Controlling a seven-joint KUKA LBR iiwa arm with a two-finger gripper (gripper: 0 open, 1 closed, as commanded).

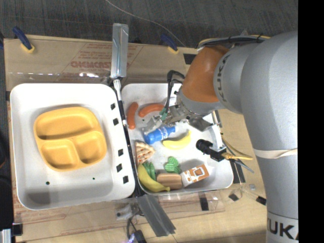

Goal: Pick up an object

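Hand (163,118) just above blue bottle (159,134) in right bin (152,91).

Even, fairly bright overhead light; the left bin (20,135) glares white with soft grey shadow in its lower corner. Focus slightly soft throughout. The arm (263,85) shows a pale sheen.

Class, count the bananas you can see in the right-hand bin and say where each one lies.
2. One banana lies mid-bin, beside the blue bottle. The other banana curves along the bin's front-left corner, by the hot dog. The arm could hide others.
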